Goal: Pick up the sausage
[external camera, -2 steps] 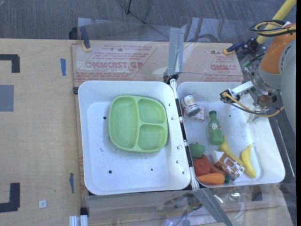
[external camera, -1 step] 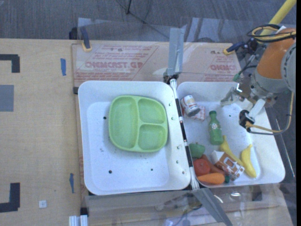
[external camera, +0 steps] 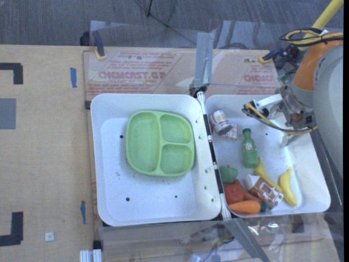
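While the arm (external camera: 322, 75) hovers right — green bottle (external camera: 250, 148) lies in right bin (external camera: 322, 198).

Two white bins sit side by side on the bench. The left bin (external camera: 109, 190) just has a light green divided plate (external camera: 160, 143) in its upper middle, three compartments.

The right bin (external camera: 316, 195) is where all the toy food is: a small can (external camera: 220, 121) lying near the upper left corner, a green bottle (external camera: 250, 148) standing just below and right of it, a green pepper (external camera: 229, 173), a tomato (external camera: 235, 192) and a carrot (external camera: 246, 207) bunched at the lower left. Two bananas (external camera: 289, 186) lie toward the lower right, with a brownish packet (external camera: 266, 192) between them and the tomato.

The arm comes in from the right, its gripper (external camera: 289, 138) hanging over the bin's upper right part, cables looped around the wrist.
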